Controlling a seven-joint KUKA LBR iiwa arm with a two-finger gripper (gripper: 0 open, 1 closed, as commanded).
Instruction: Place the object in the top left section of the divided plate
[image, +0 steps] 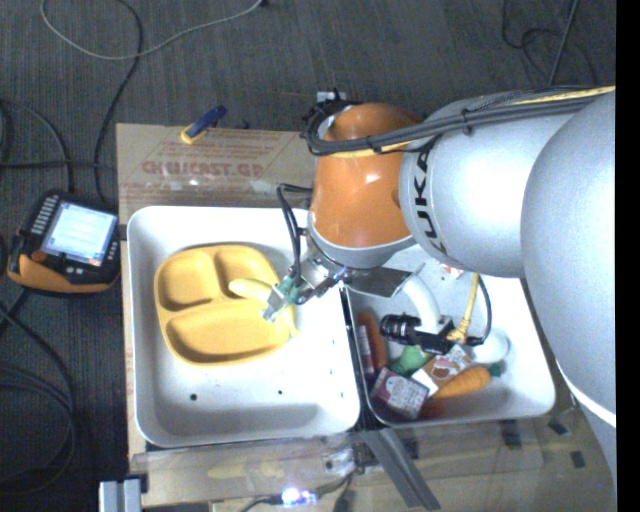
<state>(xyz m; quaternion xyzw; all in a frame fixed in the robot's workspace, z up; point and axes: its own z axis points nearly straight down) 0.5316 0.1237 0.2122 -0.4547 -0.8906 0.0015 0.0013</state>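
Note:
A yellow divided plate (215, 335) lies in the left white bin (200, 420). A pale yellow, elongated object (248, 289) rests over the plate's upper right section, its right end reaching under the gripper (280, 300). The gripper hangs low over the plate's right rim, touching or nearly touching that object. The plate's upper left section (185, 277) and its large lower section hold nothing. The orange wrist and grey arm cover the bins' shared upper edge.
The right bin (530, 395) holds a carrot (463, 382), a dark red packet (400, 394), a green item (408, 358) and a brown-red stick (368, 342). A teach pendant (70, 240) lies left of the bench. A blue and yellow tool (203, 122) sits on the cardboard behind.

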